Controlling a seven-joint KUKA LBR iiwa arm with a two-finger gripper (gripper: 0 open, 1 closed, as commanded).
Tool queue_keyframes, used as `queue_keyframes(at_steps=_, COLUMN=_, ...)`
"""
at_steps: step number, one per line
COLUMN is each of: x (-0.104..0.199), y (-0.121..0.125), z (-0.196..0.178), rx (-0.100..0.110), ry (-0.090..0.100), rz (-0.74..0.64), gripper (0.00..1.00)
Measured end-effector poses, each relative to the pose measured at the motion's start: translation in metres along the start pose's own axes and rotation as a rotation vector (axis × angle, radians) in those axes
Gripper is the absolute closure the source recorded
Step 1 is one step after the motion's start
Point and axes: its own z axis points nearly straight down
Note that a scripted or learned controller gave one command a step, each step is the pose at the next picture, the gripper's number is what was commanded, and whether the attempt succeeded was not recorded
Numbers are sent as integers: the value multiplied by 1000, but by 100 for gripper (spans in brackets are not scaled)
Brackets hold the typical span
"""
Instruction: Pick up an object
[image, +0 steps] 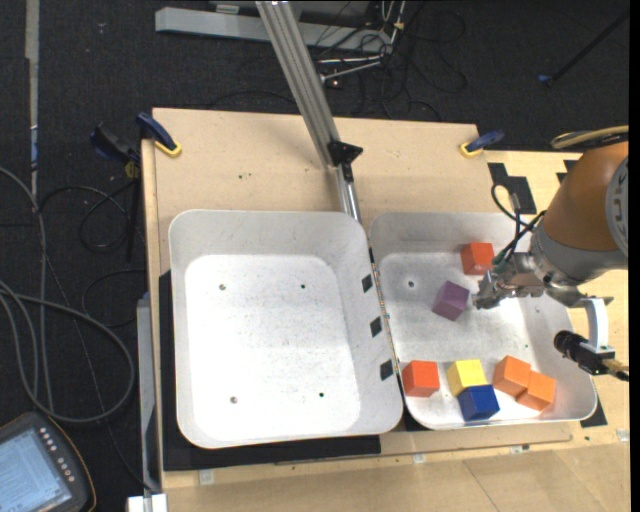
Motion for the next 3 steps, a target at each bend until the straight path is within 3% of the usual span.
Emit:
queue_keyframes(at_steps=1, x=-7, y=-6, z=-53, rx=19, ry=2, rz=0, gripper=100)
queue_keyframes(at_steps=2, x=-7, y=-4, z=-94, rx=18, ry=2, rz=-2, gripper=100)
queue_keyframes(at_steps=3, x=42, y=-2, z=-87, rx=23, ry=5, rz=-7, gripper=100)
